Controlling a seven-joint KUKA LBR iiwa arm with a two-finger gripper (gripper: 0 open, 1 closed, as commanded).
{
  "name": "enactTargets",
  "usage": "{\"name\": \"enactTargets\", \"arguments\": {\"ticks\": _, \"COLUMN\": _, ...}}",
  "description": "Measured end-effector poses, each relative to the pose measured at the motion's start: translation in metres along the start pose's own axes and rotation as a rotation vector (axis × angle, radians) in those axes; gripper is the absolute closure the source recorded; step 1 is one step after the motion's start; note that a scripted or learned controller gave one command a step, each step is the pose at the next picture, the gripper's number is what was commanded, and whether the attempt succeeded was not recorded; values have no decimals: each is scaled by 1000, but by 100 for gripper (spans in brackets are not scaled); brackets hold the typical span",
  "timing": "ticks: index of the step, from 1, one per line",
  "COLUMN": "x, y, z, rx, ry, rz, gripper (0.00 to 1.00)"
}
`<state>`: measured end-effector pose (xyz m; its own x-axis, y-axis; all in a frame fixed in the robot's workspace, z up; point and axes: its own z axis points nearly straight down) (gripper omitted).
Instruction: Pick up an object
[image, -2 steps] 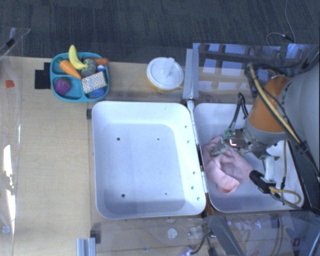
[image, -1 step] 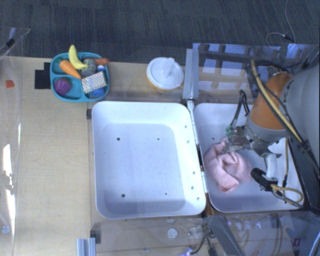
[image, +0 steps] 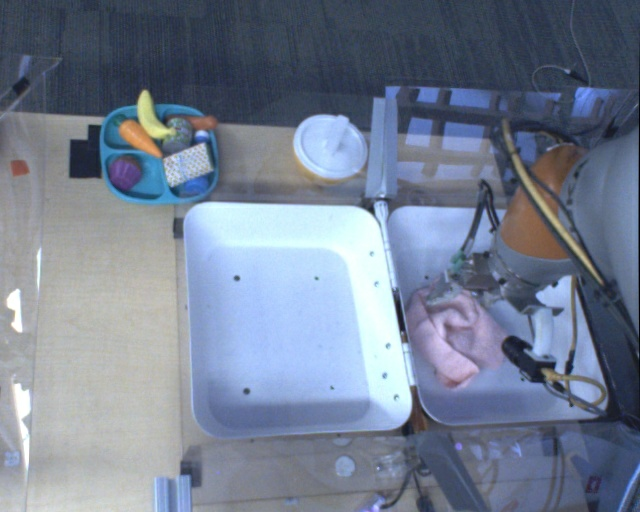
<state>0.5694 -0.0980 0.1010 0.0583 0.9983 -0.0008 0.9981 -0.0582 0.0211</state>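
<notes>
A crumpled pink cloth (image: 455, 335) lies in the right white bin (image: 430, 235), against its left wall. My gripper (image: 462, 283) hangs low over the cloth's upper edge, reaching in from the right below the arm's orange band. Its tips sit right at the cloth, and the wrist hides them.
The left white bin (image: 285, 315) lies beside the right one. At the back left of the bench, a blue tray (image: 112, 185) holds toy food. A white lidded cup (image: 330, 146) stands behind the bins. A metal frame (image: 470, 115) rises behind the right bin.
</notes>
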Motion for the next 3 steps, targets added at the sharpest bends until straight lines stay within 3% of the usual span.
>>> {"name": "enactTargets", "arguments": {"ticks": 1, "x": -15, "y": -40, "z": 10, "rx": 2, "ry": 0, "rz": -127, "gripper": 0}}
{"name": "enactTargets", "arguments": {"ticks": 2, "x": 9, "y": 15, "z": 12, "rx": 5, "ry": -1, "rz": -34, "gripper": 0}}
{"name": "enactTargets", "arguments": {"ticks": 3, "x": 9, "y": 95, "z": 16, "rx": 12, "ry": 0, "rz": -89, "gripper": 0}}
